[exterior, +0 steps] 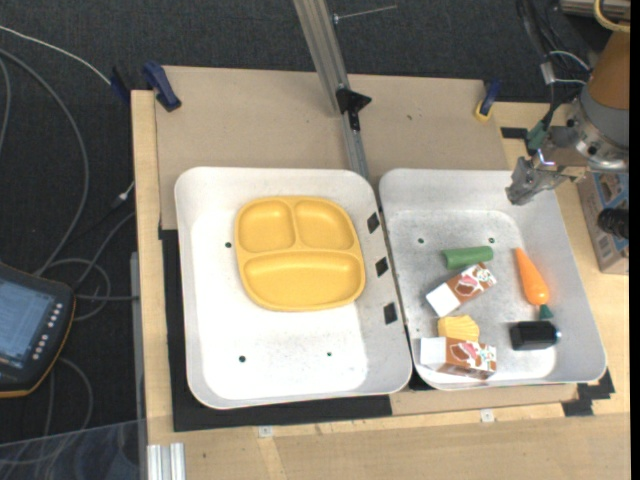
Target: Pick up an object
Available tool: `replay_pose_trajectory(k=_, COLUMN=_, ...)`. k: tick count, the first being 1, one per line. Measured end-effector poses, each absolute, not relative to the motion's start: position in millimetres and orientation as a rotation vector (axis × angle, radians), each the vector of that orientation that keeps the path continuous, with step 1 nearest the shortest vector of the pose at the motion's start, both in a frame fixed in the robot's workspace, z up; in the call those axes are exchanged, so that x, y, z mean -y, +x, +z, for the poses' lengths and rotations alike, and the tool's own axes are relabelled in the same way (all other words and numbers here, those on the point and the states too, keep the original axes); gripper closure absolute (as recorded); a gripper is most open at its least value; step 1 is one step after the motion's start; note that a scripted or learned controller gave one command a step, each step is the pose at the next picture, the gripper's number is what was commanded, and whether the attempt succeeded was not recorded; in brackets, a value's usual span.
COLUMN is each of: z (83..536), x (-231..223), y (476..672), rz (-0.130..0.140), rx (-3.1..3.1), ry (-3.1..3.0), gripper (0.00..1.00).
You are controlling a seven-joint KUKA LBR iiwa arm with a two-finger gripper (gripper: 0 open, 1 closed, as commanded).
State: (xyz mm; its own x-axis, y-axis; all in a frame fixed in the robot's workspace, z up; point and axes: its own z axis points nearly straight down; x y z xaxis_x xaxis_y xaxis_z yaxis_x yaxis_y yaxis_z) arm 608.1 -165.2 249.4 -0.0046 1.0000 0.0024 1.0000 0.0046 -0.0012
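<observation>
The right bin (420, 203) holds several small toys: a green cylinder (468, 257), an orange carrot (532, 277), a small brown and white carton (462, 287), a yellow piece (458, 328), another carton (462, 354) at the front rim, and a black block (533, 335). My gripper (524, 185) hangs over the bin's far right corner, well above and apart from the toys. Nothing shows beneath it.
A yellow three-compartment plate (298, 251) lies in the left bin (205, 298). A metal post (322, 38) rises behind the bins. Blue clamps (160, 85) grip the bench's back edge. A tablet (28, 323) and cables lie on the floor at left.
</observation>
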Motion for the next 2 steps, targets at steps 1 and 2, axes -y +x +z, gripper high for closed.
replay_pose_trajectory(k=1, z=237.1, x=111.7, y=597.1, rz=-0.001, rx=2.225, ry=-2.211, gripper=1.0)
replay_pose_trajectory(k=2, z=227.7, x=61.2, y=581.7, rz=0.001, rx=2.225, ry=-2.211, gripper=1.0)
